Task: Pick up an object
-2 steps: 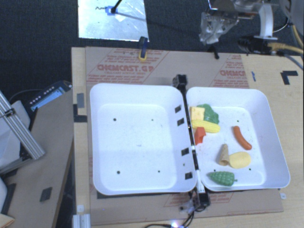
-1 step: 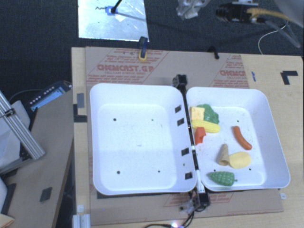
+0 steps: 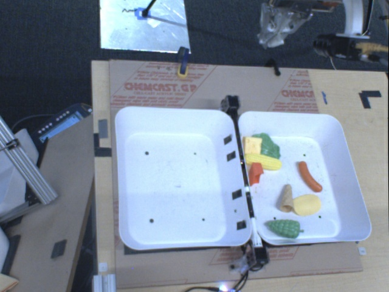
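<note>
The right bin [image 3: 346,163] is white, and so is the left bin [image 3: 170,132] beside it. In the right bin, near its left wall, lie a yellow block [image 3: 251,145], a green leafy toy [image 3: 268,145], yellow corn [image 3: 264,162] and a small red piece [image 3: 255,173]. Nearer the middle is an orange-red sausage [image 3: 309,176]. Below it sit a tan cone [image 3: 285,198], a yellow lemon [image 3: 307,204] and a bumpy green toy [image 3: 284,227] (dotted all over).

Gripper [image 3: 276,26] hangs high at top, well apart from both bins. Right bin [image 3: 349,163] holds toy food: corn cob [image 3: 262,162], green leafy pc [image 3: 267,145], red sausage [image 3: 309,176], yellow lemon-ish pc [image 3: 307,205], green bumpy pc [image 3: 284,227]. Left bin [image 3: 130,126] alongside, touching.
</note>
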Robot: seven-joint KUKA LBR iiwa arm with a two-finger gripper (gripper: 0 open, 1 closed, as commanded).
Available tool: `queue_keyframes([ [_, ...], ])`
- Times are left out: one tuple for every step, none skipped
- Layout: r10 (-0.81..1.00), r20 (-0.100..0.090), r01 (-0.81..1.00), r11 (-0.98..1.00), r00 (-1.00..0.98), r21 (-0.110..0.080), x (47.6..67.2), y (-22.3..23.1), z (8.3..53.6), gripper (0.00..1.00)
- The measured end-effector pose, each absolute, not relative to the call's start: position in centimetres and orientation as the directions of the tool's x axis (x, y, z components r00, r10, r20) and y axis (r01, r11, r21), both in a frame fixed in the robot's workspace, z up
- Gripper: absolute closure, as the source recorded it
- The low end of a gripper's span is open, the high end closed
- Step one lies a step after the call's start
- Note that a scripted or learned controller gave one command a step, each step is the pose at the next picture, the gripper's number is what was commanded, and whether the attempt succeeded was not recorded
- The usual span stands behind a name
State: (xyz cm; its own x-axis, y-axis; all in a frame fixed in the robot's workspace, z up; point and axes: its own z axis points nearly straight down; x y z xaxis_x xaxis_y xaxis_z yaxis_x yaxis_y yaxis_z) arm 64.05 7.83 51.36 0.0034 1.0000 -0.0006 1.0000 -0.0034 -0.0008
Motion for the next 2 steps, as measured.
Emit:
queue_keyframes([
  [1.0, 0.0, 1.0, 0.005, -0.005, 0.006, 66.9, 9.7, 53.7, 1.0],
  [1.0, -0.002, 1.0, -0.007, 0.007, -0.009, 65.4, 0.1, 42.1, 1.0],
])
